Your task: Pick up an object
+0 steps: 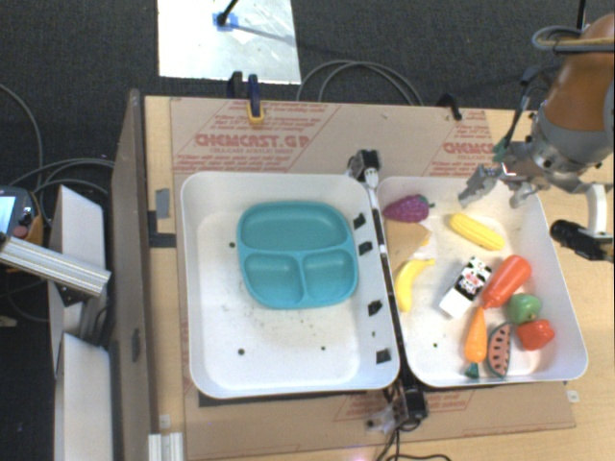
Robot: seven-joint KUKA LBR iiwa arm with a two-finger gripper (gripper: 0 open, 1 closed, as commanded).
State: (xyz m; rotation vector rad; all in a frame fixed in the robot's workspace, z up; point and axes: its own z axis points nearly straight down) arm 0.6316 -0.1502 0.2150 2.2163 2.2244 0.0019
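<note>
On the counter [288, 137] I see two white bins side by side. My left bin [207, 286] carries a teal divided plate [296, 254]; my right bin [562, 353] carries the toy food. My arm [581, 94] comes in over the right bin's far right corner, and the hand [500, 182] hangs there with its fingers spread apart and nothing between them. Nearest to it is the yellow corn cob [477, 230], just toward the near edge and slightly left, its long axis slanting across the bin. I judge that the likeliest target. Farther toward the near edge lie the banana [411, 282], a carrot [505, 279] and the tomato [535, 334]; the purple grapes [407, 208] sit by the divider.
</note>
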